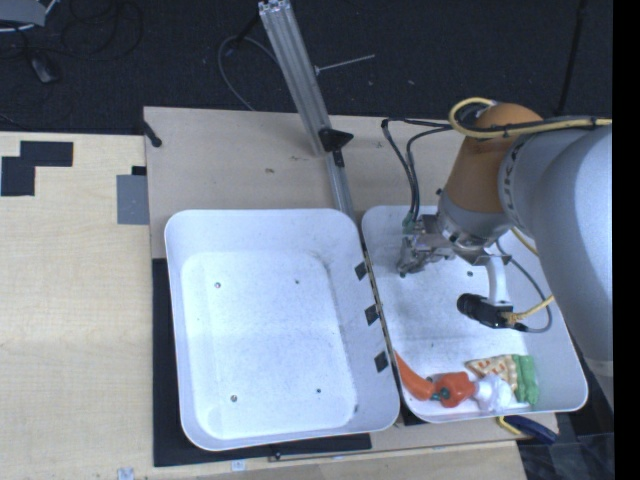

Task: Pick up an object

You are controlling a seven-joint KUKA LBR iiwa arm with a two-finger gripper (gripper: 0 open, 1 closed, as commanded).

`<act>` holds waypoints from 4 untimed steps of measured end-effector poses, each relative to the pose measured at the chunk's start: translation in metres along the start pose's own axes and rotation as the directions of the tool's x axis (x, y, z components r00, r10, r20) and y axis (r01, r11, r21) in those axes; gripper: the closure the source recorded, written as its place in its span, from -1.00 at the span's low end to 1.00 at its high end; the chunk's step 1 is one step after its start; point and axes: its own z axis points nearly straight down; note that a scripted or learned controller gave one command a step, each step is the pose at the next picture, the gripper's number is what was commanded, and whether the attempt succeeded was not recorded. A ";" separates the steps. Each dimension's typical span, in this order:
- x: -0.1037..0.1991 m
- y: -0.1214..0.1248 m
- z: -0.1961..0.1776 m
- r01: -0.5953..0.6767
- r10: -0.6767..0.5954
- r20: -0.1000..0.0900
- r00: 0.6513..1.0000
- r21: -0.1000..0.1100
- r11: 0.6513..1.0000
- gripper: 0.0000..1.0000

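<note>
White bins sit side by side on the bench; left bin [262, 328] bare of objects, right bin [425, 328] carrying a small cluster along its near edge. Gripper [412, 258] is low over the far-left part of the right bin, close to the wall shared with the left bin; whether it is open or closed cannot be told from this angle, and nothing can be seen held in it. Arm [500, 183] enters from the right, orange band above the wrist, cables looped round it. Candidate objects: an orange carrot-like piece [410, 377] lying just inside the near-left wall, a red piece [455, 387] touching it, a white lump [492, 396], and a yellow-and-green item [510, 373] at the near right. All are well apart from the gripper, toward the near side. A dark fitting on the arm [483, 310] hangs between wrist and cluster. Judgement: no pick under way yet; the gripper has to travel nearward first. Risks: objects are packed touching, so a descent may nudge neighbours or catch two at once; the carrot-like piece lies close to the wall, leaving little clearance on that side; the bin's sloped rim could let a pushed item slide away.
</note>
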 end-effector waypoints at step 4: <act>-0.003 -0.059 -0.001 -0.002 0.002 0.000 1.000 -0.002 1.000 1.00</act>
